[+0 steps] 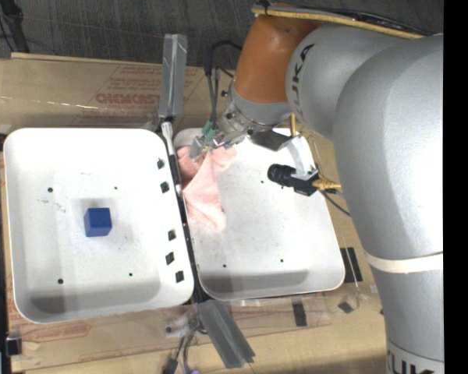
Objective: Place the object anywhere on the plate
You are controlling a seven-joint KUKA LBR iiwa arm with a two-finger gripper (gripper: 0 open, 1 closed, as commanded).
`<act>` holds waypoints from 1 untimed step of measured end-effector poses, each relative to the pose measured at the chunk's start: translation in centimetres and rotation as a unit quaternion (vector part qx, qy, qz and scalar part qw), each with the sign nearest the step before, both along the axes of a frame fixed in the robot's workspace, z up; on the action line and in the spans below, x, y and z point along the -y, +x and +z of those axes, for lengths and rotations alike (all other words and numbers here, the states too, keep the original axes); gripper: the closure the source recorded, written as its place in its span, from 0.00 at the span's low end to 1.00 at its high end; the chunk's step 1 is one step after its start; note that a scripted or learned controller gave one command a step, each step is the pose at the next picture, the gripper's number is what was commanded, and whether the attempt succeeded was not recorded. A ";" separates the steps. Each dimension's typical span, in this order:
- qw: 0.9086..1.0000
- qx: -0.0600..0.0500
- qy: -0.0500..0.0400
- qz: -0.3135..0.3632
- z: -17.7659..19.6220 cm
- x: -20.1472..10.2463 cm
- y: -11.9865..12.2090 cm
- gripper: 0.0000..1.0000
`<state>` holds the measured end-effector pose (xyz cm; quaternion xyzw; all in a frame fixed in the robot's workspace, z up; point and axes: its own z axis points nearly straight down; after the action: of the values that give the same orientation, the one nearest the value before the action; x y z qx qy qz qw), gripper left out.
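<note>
Pink cloth (204,189), soft and crumpled, lies draped in the right-hand shallow white bin (281,232), along that bin's left wall and toward its upper left corner, near the centre of the frame. Its upper end rises to the gripper (213,141), a small metal two-finger tool with greenish parts, seen just above the cloth at the bin's upper left corner. The top edge of the cloth meets the gripper's tip, yet whether the cloth sits between the fingers cannot be told from this angle, nor whether the tool is spread or pressed together. A pale rounded shape at the bin's upper left corner, partly behind the cloth, is too indistinct to identify. Above the gripper stands the orange band of the grey arm (374,115), whose bulk occupies the upper right and right side of the frame. A black cylindrical fitting (290,178) with a brass end projects over the right bin, below the wrist. The left-hand shallow white bin (78,283) touches the right one along a shared edge and holds a small blue cube (98,221), left of centre in that bin. Both bins rest on brown cardboard (78,92).
</note>
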<state>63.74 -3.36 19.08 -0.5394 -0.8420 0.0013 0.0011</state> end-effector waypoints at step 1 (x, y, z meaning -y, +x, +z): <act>1.000 0.000 0.000 0.002 4.1 0.0 0.0 1.00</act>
<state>63.75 -3.37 23.16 -0.5375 -0.8433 0.0009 0.0009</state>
